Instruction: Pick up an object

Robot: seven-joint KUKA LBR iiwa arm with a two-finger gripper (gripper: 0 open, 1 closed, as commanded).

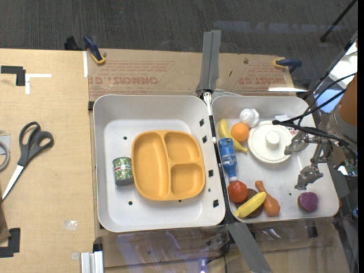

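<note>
Camera view has my hand (304, 164) hovering beside the purple plum (307, 201), seemingly to line up a grab; finger spread I cannot tell.

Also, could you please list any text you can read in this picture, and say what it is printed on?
"CHEMICALS": red print, upside down, on the cardboard behind the left bin; the letters after it are unclear.
The same red print repeats behind the right bin, partly hidden and not readable in full.
Can label: too small to read.
Bottle label: too blurred to read.
</note>
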